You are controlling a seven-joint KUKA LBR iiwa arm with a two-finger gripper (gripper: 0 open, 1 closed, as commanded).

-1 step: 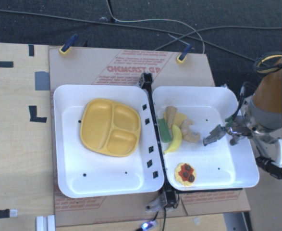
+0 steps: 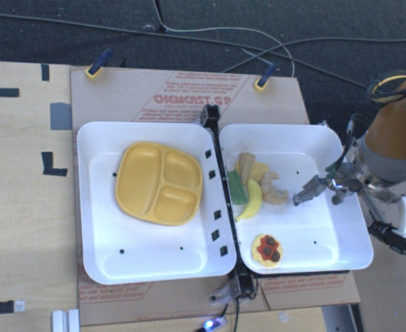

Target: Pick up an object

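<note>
Here, nearest the camera, at the bottom edge of the right bin [image 2: 327, 140], a small round tart-like toy [image 2: 266, 249] with red and dark berries on top is sitting alone on the white floor, well apart from the other pieces. Just beyond it, along the bin's left wall, a yellow banana [image 2: 251, 200] is lying curved, with a green pepper-like piece [image 2: 238, 187] touching its left side and running up against the divider. Beside these, tan pieces are clustering: a ridged beige one [image 2: 246, 164] toward the far side and a paler, knobbly one [image 2: 274, 194] to the right of the banana, all touching or nearly so.

To the right of that cluster, the end effector [image 2: 306, 194] is hanging low over the right bin, its dark fingers pointing left toward the knobbly piece and close to it, with nothing seen between them; how far apart they are standing I cannot tell. Behind it the grey wrist and orange band of the arm [image 2: 386, 133] are reaching in over the bin's right rim.

In the left bin [image 2: 92, 185], a yellow divided plate [image 2: 158, 182] is lying flat. Both bins are resting on a cardboard sheet [image 2: 189, 95] on the tabletop, held at its far edge by two yellow-and-blue clamps [image 2: 99, 63], and black cables [image 2: 189, 19] are trailing across the dark floor beyond.
</note>
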